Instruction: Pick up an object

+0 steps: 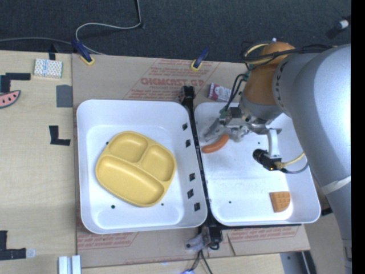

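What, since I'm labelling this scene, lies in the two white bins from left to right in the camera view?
Yellow divided plastic plate → orange sausage-shaped toy → tan square waffle-like piece.

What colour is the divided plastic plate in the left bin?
Yellow; the divided plastic plate shows best in camera view.

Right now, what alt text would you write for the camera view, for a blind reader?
A grey robot arm reaches from the right into the right white bin, its tool close to an orange sausage near the bin's upper left corner. A brown waffle lies near that bin's lower right corner. The left white bin holds a yellow divided plate.
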